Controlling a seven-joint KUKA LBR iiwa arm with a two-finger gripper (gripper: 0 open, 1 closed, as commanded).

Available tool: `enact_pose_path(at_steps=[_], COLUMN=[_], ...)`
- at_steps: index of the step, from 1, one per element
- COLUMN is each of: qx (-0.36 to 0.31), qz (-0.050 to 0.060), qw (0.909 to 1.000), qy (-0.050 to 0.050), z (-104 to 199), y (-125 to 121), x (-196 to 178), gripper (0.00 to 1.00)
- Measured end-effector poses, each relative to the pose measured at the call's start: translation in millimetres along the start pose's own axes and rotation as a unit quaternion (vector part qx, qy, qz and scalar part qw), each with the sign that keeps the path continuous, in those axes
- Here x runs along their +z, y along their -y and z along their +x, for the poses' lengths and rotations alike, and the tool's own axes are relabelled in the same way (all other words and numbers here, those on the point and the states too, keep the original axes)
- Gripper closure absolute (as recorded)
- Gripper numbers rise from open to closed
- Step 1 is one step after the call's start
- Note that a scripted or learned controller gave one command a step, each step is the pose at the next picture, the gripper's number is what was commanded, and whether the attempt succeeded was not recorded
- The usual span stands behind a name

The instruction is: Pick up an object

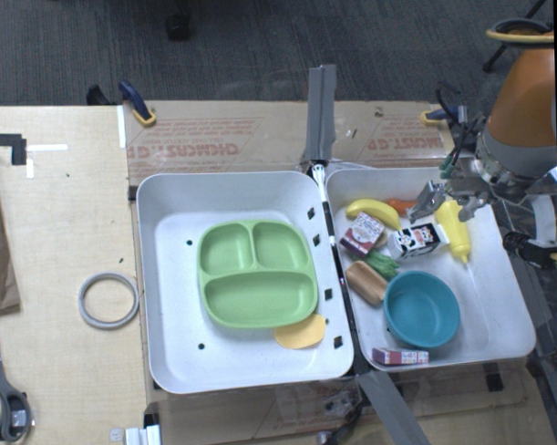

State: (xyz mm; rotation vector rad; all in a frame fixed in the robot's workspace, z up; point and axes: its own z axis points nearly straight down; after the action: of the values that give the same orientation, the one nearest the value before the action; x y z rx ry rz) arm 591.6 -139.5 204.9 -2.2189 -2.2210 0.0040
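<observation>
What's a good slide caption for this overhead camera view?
KUKA arm's gripper hovers over the right bin near a yellow mustard bottle, while a green divided plate sits in the left bin.

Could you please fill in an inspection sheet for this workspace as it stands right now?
Surface: two shallow white bins, left bin and right bin, on a wooden bench.
Job's things: right bin holds a yellow banana, yellow squeeze bottle, teal bowl, brown hot-dog bun, small cartons.
Clutter: green divided plate and a yellow flat piece in left bin; grey tape ring on the bench.
Grippers: end effector above right bin, holding nothing visible.
Cables: nothing seen.
Surroundings: dark carpet floor.
</observation>
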Motion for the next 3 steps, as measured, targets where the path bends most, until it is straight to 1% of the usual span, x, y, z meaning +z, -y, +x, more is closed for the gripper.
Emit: enact_pose_path(at_steps=[1, 2, 3], qx=[-0.011, 0.089, 0.088], qz=[-0.014, -0.005, -0.009], qw=[0.9998, 0.9960, 0.9961], qy=[0.005, -0.004, -0.001], z=[-57, -71, -72], y=[-30, -70, -72], x=[89, 105, 93], gripper=[0.00, 0.00, 1.00])
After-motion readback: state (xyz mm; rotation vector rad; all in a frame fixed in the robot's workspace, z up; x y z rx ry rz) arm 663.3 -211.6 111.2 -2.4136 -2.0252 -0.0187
